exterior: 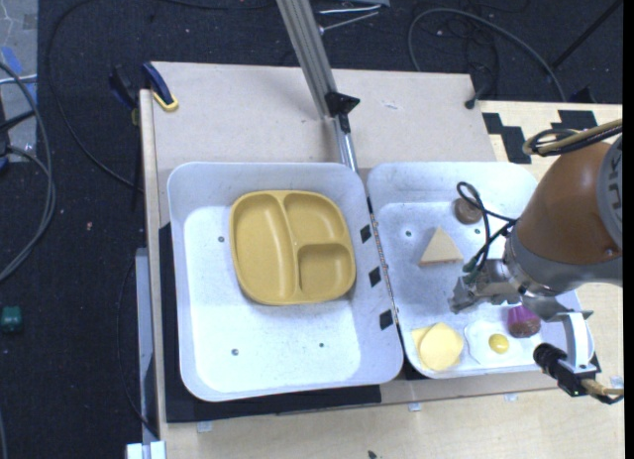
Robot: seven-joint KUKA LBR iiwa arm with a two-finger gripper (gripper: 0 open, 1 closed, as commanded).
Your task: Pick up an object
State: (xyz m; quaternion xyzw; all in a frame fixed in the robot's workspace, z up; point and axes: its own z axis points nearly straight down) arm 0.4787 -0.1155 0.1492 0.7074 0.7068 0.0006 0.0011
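The right bin (396, 189) holds a tan wedge (440, 247), a small brown round piece (466, 211), a yellow round object (441, 346), a white piece with a yellow centre (492, 344) and a purple object (523, 322). My gripper (474, 288) hangs low over the right bin, between the wedge and the white piece, just left of the purple object. The arm's orange band (575, 209) rises above it to the right. A yellow divided plate (293, 247) lies in the left bin (198, 348).
A grey metal pole (309, 41) slants in from the top to the bins' shared edge. Black clips (376, 274) sit along the divider between the bins. Cables lie on the dark floor around the bench.
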